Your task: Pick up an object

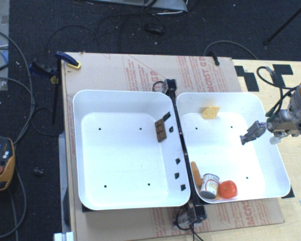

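Note:
My gripper [252, 133] hangs over the right side of the right bin [271, 149], reaching in from the right, and nothing shows in its grasp. A yellow wedge [210, 112] lies at the far end of that bin. In its near left corner sit a small can [209, 185], a red tomato-like ball [228, 189] and an orange carrot-like piece [195, 172], all well apart from the gripper. A brown chocolate-bar block [161, 130] leans against the right wall of the left bin [90, 134].
The bins stand on a cardboard sheet [140, 69] with a divider rail [179, 134] between them. Cables run across the dark floor beyond, and a blue and yellow clamp [68, 60] grips the sheet's far left corner.

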### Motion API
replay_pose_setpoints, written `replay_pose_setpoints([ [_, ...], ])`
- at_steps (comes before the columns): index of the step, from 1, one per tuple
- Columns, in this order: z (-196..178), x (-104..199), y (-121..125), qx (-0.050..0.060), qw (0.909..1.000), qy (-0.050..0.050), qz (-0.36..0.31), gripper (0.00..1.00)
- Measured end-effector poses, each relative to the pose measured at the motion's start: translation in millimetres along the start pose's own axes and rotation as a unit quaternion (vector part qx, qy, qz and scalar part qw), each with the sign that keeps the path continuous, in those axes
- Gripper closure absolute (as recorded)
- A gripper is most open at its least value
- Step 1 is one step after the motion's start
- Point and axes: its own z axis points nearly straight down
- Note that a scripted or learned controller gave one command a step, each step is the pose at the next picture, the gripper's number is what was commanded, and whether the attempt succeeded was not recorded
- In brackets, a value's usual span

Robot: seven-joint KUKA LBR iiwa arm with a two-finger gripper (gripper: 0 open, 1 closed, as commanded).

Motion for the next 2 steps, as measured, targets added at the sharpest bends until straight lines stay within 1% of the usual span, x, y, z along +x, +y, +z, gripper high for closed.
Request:
replay_pose_setpoints([
  [1,-5,-30,62,0.000,1.0000,0.000,0.000,0.00],
  [2,-16,-62,136,-0.001,1.0000,0.000,0.000,0.00],
])
